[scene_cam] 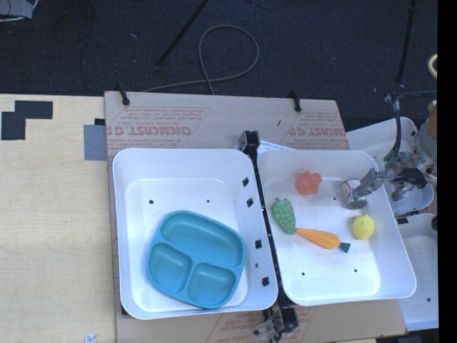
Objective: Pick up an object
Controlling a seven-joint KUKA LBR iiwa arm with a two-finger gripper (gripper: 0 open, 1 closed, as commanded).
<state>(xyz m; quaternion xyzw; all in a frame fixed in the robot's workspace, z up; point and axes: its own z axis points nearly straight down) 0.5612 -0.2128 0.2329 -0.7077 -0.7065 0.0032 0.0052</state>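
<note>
Just above the yellow lemon (363,226) in the right bin (400,277), we see the gripper (355,194) low with nothing visibly between its fingers, though we cannot tell their spread, and we judge a descent there could nudge the fruit away or close on air.

Blue divided plate (196,258) in the left white bin (132,170)

Tray (195,258) in left bin (136,170)
</note>
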